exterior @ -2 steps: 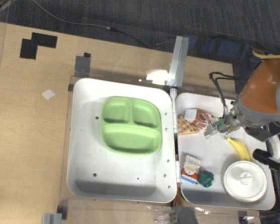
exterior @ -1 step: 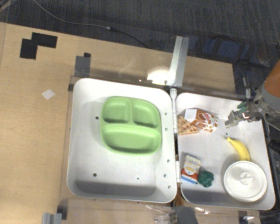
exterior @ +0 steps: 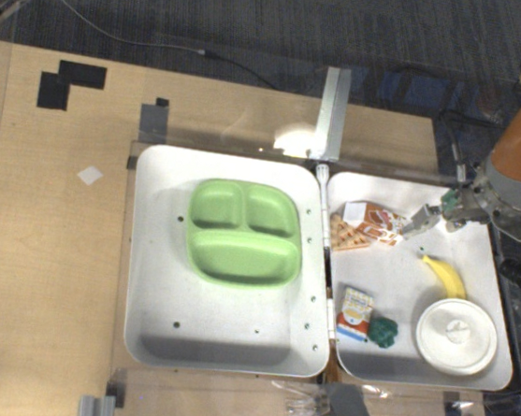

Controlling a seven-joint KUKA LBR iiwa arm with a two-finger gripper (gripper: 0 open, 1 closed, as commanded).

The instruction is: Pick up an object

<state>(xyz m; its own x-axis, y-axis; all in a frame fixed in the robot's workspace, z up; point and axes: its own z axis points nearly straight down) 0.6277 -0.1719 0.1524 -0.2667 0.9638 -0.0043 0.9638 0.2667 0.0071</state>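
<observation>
Gripper (exterior: pixel 424 218) hovers over the right bin (exterior: pixel 494 377), beside the waffle (exterior: pixel 350 234); whether it is clenched, I cannot tell. Banana (exterior: pixel 447 275) lies near.

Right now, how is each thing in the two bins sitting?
green plate: flat in the left bin, right side up
waffle: flat in the right bin
snack packet: lying beside the waffle
banana: lying on its side
white bowl: sitting in the right bin's near corner
small carton: lying flat
green toy: next to the carton
gripper: near the packet
</observation>
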